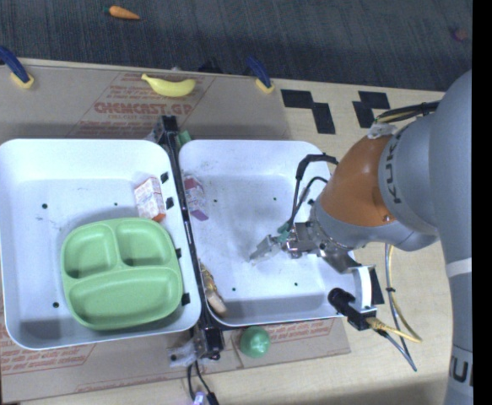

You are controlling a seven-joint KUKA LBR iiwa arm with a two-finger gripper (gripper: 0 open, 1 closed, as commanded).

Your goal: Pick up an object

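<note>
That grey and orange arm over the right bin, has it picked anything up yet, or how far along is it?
Nothing looks picked up yet. The gripper is low over the right bin, on bare white floor with nothing visible between its fingers. Still left: reaching an object, such as the clear wrapped item by the divider or the small carton beside the green divided plate in the left bin.

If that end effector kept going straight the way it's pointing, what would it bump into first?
The end effector points left across the right bin's floor. That stretch looks bare, so it would probably first meet the bin's left wall near the small tan object, though depth is unclear.
</note>
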